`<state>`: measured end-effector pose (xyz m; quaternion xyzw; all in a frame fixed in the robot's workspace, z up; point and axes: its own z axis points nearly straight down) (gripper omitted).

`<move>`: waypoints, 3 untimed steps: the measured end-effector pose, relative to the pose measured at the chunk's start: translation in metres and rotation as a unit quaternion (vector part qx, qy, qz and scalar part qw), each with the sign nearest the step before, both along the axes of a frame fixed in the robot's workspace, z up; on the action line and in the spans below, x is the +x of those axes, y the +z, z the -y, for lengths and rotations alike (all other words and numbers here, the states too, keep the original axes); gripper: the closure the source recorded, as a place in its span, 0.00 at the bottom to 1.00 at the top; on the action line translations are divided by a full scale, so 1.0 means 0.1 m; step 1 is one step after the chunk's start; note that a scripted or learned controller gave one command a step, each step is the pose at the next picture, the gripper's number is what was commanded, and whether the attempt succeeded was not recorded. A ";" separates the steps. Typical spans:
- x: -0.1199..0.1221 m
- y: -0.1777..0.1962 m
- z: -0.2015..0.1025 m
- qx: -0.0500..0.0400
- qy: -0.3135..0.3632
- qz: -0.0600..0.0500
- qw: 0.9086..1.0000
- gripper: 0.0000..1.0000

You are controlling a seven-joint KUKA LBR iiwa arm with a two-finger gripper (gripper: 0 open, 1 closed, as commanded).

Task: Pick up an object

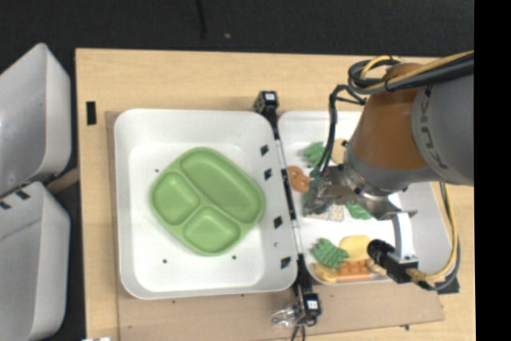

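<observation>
Small toys crowd the right bin [431, 239] around the gripper [323, 200], which is low among them; how its fingers stand cannot be told. An orange piece [299, 179] lies just left of it, a green piece [314, 150] just beyond it, and another green piece [358, 211] just to its right. Nearer the camera sit a green ridged toy [328, 253], a yellow one [355, 244] and an orange strip [351, 271]. Well to the gripper's left, the left bin [136, 251] holds a green divided plate [207, 200]. Both bins rest on the worktop [96, 196].
</observation>
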<state>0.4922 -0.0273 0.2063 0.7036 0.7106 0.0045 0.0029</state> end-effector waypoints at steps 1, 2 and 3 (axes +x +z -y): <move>-0.02 0.63 1.01 -0.005 -0.009 -0.001 1.000 1.00; 0.04 0.31 0.03 0.000 0.000 -0.006 1.000 1.00; -0.01 1.93 -0.64 0.001 0.001 0.005 1.000 1.00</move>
